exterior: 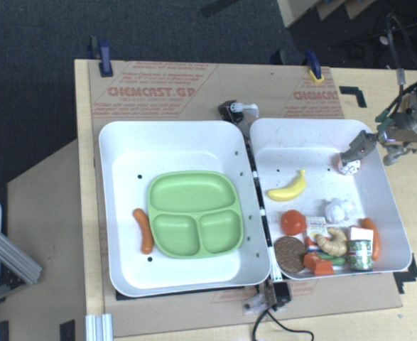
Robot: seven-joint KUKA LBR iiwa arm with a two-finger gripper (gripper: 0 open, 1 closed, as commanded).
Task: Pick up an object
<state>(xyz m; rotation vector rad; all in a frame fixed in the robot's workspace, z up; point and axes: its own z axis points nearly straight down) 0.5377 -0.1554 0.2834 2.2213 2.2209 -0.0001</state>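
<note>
My gripper (374, 153) hangs over the far right corner of the right bin (315, 135), its fingers spread open with nothing between them. The left fingertip (356, 150) is just above a small white spotted object (348, 167) on the bin floor. A yellow banana (288, 185) lies near the bin's middle left. Closer to the front sit a red tomato (293, 222), a white crumpled object (338, 209), a brown round disc (289, 253), a tan knobbly piece (332, 241), a green can (361, 254) and an orange carrot (372, 234).
The left bin (123, 155) holds a green compartment plate (194, 213) with an orange-red sausage (144, 231) lying beside its left edge. A black and white clip (236, 110) sits behind the divide between the bins. Blue clamps (103, 55) hold the cardboard base.
</note>
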